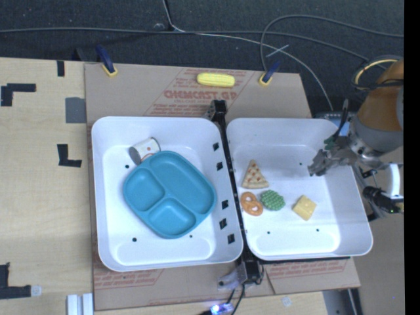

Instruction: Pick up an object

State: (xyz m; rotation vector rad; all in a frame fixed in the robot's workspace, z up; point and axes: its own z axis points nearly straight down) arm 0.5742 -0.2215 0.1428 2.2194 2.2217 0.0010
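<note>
Cheese wedge loose in right bin, gripper off to the side

Cheese wedge lies on the floor of the right bin, lower right area, untouched. Gripper sits above the bin's right-hand part, up and slightly right of the cheese, apart from it; finger spread can't be told. Left of the cheese: green piece, pretzel, pizza slice. Left bin holds a blue tray and a cup. Yellow banana on the worktop behind the bins.
</note>
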